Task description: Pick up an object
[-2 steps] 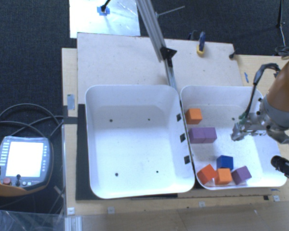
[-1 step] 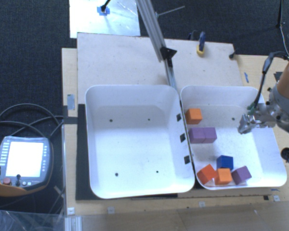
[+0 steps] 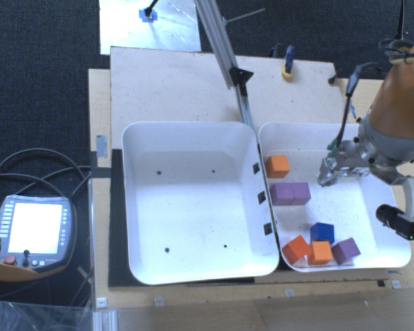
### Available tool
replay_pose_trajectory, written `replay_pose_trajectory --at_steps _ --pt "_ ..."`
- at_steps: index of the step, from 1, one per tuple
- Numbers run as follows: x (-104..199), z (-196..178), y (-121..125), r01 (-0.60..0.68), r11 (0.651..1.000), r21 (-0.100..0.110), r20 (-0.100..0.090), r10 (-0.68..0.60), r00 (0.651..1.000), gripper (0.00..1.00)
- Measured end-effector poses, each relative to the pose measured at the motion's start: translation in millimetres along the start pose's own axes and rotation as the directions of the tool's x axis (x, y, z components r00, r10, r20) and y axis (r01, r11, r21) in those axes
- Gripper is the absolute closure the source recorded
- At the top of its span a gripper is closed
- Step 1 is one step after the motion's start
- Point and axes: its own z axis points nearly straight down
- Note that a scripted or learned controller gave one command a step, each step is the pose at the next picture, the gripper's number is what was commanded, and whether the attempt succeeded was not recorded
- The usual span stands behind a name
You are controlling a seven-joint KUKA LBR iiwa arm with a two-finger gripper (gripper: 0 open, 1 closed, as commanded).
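Blocks lie scattered in the right bin [image 3: 393, 254], at the right of the frame: an orange cube [image 3: 278, 165] near its upper left corner, a purple block [image 3: 290, 193] just below that, and a cluster at the bin's lower edge made of a blue cube [image 3: 322, 232], a red-orange block [image 3: 296, 248], a small orange cube [image 3: 321, 252] and a purple cube [image 3: 346, 250], packed close together. The tool [image 3: 329, 176] hangs over the upper middle of this bin, to the right of the purple block and apart from it, with nothing seen between its fingers; whether they stand apart or together I cannot tell. The left bin [image 3: 134, 185] sits beside it on the counter [image 3: 172, 81]. A teach pendant [image 3: 31, 236] rests at the lower left of the frame.
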Motion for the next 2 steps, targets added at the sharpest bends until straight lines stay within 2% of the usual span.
replay_pose_trajectory --at_steps 2 --pt "98.8 -5.9 30.7 0.0 1.0 0.0 -0.001 0.0 1.0 1.0"
